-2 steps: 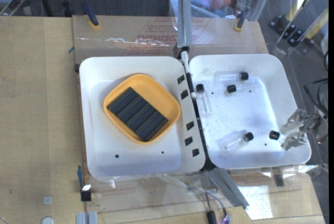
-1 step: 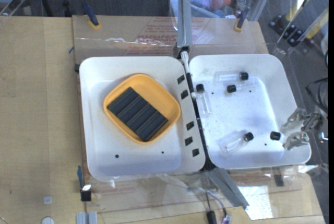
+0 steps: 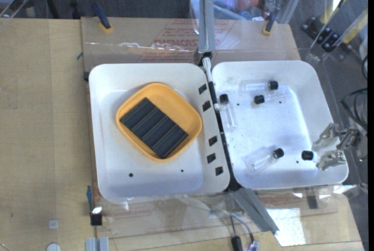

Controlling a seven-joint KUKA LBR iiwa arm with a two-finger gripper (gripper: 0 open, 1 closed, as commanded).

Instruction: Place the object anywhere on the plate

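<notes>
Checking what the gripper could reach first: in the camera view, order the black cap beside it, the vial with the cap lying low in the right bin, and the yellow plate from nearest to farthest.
From the gripper at the right bin's right edge:
1. Black cap, just left of it.
2. Vial, lower middle of the right bin.
3. Yellow plate, in the left bin.
</notes>
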